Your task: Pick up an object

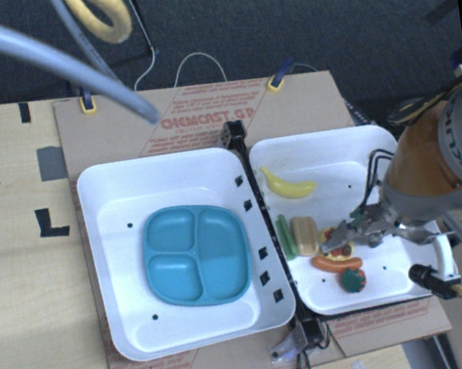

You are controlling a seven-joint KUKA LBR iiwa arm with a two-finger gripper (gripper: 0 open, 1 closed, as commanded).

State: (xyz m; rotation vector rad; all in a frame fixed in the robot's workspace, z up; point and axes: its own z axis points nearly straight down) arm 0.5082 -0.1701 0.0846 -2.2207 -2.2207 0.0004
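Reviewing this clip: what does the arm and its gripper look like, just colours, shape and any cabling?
The arm is a thick rounded grey body with a broad orange band above the wrist. Below it sits a dark metal gripper, over the right bin. Thin black cables loop along the wrist, and a pale cable trails off near a black fitting at its lower side.

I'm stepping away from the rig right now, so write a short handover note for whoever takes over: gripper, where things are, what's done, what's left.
Gripper: low in the right bin, over the small red-and-yellow toy; whether it grips anything can't be told.
Right bin things: banana near the back, green piece and tan piece by the divider, carrot and green ball near the front.
Left bin: blue divided plate.
Done: nothing visibly lifted.
Left: grasp one object and raise it.
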